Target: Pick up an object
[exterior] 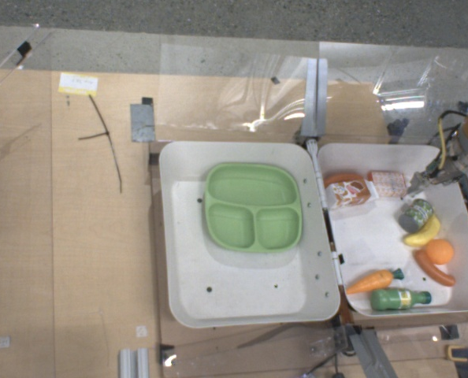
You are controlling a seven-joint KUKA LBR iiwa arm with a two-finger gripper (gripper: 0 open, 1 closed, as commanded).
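The right bin [360, 242] holds several small items. An orange-red packet [348, 189] and a pink packet [388, 183] lie at its back. A grey-green object [417, 213], a yellow banana [424, 232], an orange [440, 252] and a red sausage [439, 272] sit along the right side. A carrot [374, 281] and a green bottle [399, 298] lie at the front. My gripper [425, 179] reaches in from the right edge, low over the back right of this bin, just above the grey-green object and beside the pink packet. Nothing shows in its grasp.
The left bin [179, 274] holds a green three-compartment plate [254, 207]. A metal divider post [316, 101] stands behind the gap between the bins. The arm's cables and body [466, 144] crowd the right edge. Bare wooden bench [61, 235] stretches to the left.
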